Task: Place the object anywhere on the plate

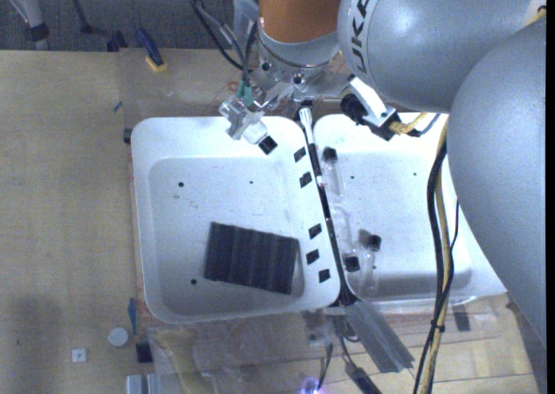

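Across the tabletop [61, 210] sit two white bins: left bin [165, 210] holds a dark ridged slab [251, 259], lying flat nr its front wall; right bin [408, 210] sits beside it. My tool [247, 123] hangs over the left bin's back rim, w/ a small pale object [253, 133] at its tip.
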Tool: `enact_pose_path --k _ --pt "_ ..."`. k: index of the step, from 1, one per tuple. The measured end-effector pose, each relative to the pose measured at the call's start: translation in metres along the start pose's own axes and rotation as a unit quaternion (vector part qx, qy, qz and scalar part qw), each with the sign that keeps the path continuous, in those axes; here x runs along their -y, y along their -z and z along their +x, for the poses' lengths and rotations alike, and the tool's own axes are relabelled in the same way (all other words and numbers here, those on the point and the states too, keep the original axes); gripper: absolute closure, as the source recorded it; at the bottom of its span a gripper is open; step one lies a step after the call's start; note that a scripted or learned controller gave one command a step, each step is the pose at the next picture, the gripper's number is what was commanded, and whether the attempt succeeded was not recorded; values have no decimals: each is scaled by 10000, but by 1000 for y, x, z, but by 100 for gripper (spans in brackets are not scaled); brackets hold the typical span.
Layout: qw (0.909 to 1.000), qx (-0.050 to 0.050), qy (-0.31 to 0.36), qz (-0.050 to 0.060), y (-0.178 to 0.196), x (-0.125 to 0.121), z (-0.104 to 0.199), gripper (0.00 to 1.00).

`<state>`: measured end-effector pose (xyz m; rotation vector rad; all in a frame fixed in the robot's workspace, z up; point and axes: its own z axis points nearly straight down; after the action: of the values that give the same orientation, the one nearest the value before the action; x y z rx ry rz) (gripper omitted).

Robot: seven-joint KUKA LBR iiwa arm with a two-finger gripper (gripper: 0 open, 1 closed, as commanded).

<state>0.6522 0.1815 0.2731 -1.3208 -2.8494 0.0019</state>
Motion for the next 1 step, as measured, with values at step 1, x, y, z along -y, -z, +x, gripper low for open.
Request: enact_pose_path --k 1 --pt "9893 9 -1461 -22 26 -9 24 100"
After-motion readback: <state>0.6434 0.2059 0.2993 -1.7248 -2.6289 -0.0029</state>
